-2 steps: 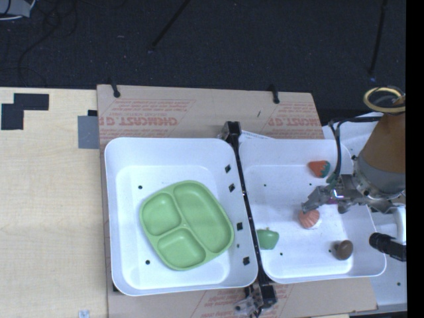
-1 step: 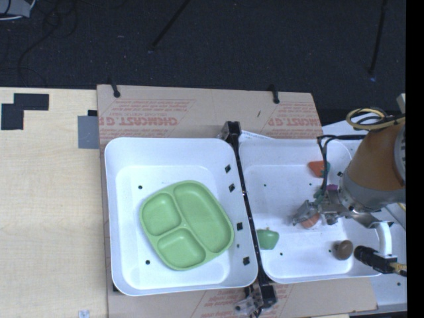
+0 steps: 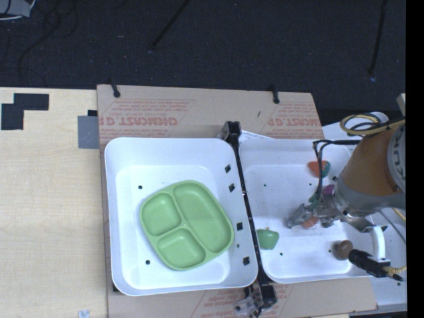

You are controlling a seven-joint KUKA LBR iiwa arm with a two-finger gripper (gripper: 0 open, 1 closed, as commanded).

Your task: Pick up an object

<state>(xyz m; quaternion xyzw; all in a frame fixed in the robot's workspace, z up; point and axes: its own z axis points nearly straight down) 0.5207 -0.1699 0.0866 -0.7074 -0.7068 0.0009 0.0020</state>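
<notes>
Nothing is lifted yet — the tool (image 3: 306,218) sits low in the right bin (image 3: 285,171), beside an orange piece (image 3: 309,222). Whether it is pinching anything I cannot tell; the lift remains.

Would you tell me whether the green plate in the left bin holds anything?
Empty: all three compartments of the green plate show bare green.

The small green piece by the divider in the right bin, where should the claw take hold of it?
Grip the green piece across its body from straight above. It lies low on the bin floor close to the divider, so a sideways approach looks blocked there.
</notes>
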